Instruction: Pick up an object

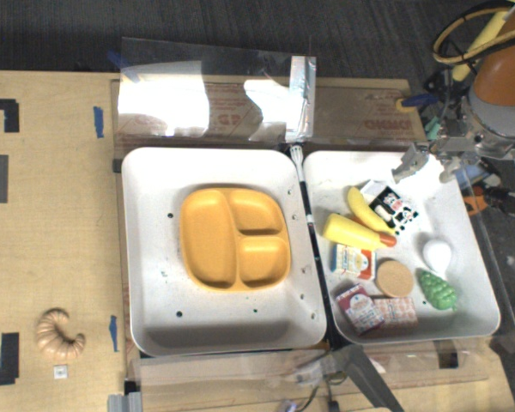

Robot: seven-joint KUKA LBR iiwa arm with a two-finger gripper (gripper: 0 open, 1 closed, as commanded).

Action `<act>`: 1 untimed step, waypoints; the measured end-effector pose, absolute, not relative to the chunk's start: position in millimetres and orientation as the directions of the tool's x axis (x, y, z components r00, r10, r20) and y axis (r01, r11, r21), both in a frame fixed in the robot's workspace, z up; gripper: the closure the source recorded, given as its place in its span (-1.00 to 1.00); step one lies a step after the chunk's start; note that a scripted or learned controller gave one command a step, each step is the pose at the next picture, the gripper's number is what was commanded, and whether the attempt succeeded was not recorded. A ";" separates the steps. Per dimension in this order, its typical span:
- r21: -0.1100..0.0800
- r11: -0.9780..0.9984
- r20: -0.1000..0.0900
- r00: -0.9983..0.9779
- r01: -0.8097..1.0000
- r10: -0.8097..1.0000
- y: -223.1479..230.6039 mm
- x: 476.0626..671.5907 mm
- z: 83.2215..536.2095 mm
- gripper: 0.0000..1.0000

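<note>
Nearest the camera, at the bottom edge, a dark grey bar (373,387) crosses the table's (34,256) front rim, partly cut off by the frame. Just above it stands the right bin (474,264), holding the candidate objects: a red-and-white packet (373,309), a tan round disc (395,278), a green bumpy toy (439,290), a white egg-shaped item (437,252), a small carton with red print (353,258), a yellow wedge with an orange tip (357,232), a banana (366,208) and a black-and-white printed box (392,207).

The arm enters from the right, its orange band (501,77) at the upper right and cut by the frame edge. The end effector (427,163) hangs over the far right corner of the right bin, with two pale fingers (406,165) spread apart and nothing between them. All objects lie forward and left of it; the printed box and banana are nearest, the packet farthest.

Well to the left of the end effector, the left bin (146,230) carries a yellow divided tray (234,235). A tan curled toy (60,333) rests on the table at far left. Clear plastic sheeting (215,101) behind the bins glares, obscuring what lies beneath. Yellow cabling (468,28) above the arm is partly out of frame.
</note>
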State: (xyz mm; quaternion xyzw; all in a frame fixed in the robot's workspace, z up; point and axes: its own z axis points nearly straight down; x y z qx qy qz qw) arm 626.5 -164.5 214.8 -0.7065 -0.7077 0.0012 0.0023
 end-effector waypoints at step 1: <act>0.000 -0.039 0.000 0.039 0.999 0.999 -123.4 639.0 229.6 -1.00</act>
